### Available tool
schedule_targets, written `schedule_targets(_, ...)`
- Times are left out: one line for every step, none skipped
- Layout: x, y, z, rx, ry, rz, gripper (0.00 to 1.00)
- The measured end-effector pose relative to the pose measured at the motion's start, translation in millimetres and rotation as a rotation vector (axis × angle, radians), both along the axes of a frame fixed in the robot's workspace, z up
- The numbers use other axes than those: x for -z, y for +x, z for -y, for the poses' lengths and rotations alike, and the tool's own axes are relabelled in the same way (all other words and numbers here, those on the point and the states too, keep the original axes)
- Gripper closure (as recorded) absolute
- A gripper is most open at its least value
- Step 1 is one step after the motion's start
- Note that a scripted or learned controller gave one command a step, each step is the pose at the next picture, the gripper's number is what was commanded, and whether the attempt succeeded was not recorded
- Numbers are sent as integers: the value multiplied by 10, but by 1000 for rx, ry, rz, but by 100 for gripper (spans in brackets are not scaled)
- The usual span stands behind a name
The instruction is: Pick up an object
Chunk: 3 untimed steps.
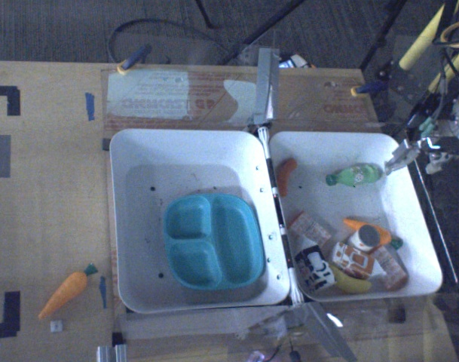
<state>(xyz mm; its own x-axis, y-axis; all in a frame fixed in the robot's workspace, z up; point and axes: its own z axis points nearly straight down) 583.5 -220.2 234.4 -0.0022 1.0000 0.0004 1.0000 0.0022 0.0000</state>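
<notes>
Wooden bench (56, 194) is carrying two white bins side by side: left bin (131, 225), right bin (421, 225). Toy carrot (63, 293) is lying on bare bench, near left bin's front corner.

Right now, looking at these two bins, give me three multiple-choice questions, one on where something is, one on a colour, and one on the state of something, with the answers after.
1. Where does the toy carrot lie?
A. In the left bin
B. On the bench, left of the left bin
C. In the right bin

2. What colour is the divided tray in the left bin?
A. Blue
B. Red
C. Yellow

3. How does the green bottle in the right bin rest?
A. Upright on its base
B. Held up in the air
C. Lying on its side

Answers: 1 B, the carrot rests on the wood outside the bin wall. 2 A, the tray is plainly blue against the white bin. 3 C, the bottle's length runs flat along the bin floor.
</notes>
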Motion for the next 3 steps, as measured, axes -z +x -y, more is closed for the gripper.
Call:
schedule_targets(925, -58, -72, 201, -5, 21, 0)
schedule_targets(952, -110, -83, 180, -10, 42, 0)
schedule_targets(965, -150, -86, 176, -12, 51, 0)
